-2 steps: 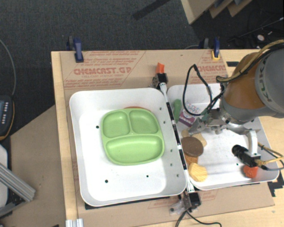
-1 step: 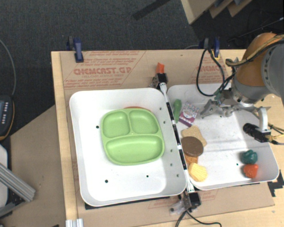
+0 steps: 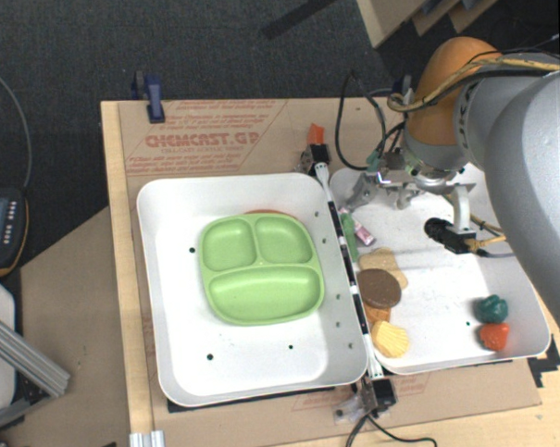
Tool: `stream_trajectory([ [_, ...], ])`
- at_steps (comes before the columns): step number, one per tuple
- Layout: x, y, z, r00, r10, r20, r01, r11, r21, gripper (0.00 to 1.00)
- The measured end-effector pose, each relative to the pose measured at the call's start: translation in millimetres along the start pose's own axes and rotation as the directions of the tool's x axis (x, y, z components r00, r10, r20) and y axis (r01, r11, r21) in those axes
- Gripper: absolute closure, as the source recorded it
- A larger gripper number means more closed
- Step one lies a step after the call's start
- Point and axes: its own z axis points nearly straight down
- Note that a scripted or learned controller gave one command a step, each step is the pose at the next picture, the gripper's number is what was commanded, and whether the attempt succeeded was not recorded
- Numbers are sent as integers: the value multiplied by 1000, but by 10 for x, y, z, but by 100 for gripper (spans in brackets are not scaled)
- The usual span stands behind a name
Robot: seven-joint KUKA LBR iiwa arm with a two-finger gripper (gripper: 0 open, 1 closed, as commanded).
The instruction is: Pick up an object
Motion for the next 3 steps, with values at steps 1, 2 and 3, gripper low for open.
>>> stream_trajectory([
  [1,-957,-39,-1,1000,12,5,-12,1000,2,0],
  [2,-1245,-1012,-703,1000,14,1,-14,1000,9,0],
  [3,-594,-154,-636,1000,-2,0,2,1000,-2,0],
])
